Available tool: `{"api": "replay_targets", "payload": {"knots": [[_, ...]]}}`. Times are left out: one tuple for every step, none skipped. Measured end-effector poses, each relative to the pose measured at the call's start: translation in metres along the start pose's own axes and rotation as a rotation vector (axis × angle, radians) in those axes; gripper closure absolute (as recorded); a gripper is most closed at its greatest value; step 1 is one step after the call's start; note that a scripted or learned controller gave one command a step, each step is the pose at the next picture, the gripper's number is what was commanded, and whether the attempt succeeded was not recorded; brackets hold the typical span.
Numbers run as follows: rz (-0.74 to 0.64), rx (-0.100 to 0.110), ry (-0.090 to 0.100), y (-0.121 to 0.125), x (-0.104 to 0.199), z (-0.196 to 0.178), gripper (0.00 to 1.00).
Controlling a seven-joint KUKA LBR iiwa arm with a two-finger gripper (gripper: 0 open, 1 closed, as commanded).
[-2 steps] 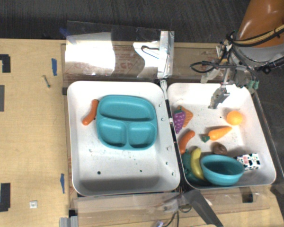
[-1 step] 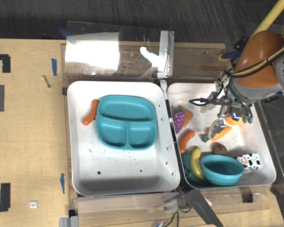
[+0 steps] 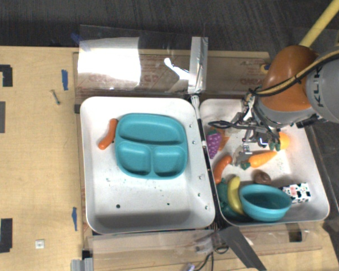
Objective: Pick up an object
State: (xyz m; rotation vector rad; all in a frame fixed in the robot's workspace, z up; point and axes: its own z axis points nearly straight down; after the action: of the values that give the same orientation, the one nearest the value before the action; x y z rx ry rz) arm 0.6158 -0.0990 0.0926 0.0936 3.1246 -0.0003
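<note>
Left bin (image 3: 96, 208): glossy teal three-section plate (image 3: 151, 144), smooth orange sausage-shaped piece (image 3: 107, 134) touching its left rim. Right bin (image 3: 316, 196): purple piece (image 3: 214, 143), orange piece (image 3: 221, 166), banana (image 3: 234, 192), teal bowl (image 3: 264, 201), carrot (image 3: 261, 158), black-and-white cow-pattern block (image 3: 297, 192). Gripper (image 3: 247, 145) above carrot; finger state: can't tell. No legible writing.
</note>
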Motion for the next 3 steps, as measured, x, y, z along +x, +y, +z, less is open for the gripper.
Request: {"api": "replay_targets", "payload": {"knots": [[0.135,0.0,-0.007,-0.001,0.036,-0.001,0.0],[0.261,-0.001,-0.01,-0.005,0.063,-0.002,0.0],[0.343,0.001,0.003,-0.019,0.121,0.001,0.0]]}}
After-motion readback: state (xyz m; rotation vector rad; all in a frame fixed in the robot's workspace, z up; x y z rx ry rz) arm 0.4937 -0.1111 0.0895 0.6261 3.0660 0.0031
